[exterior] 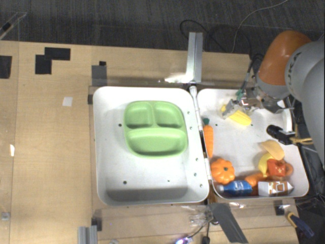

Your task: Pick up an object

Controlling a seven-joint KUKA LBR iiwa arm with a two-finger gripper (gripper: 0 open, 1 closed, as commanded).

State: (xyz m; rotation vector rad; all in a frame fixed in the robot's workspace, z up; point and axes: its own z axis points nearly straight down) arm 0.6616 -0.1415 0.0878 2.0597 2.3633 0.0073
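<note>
The claw (237, 104) is low in the right bin (218, 96), near its far wall, just touching a yellow corn piece (240, 118); whether it is wide or narrow I cannot tell. Nearer in this bin lie a carrot (208, 140) and a small pumpkin (222, 170).
</note>
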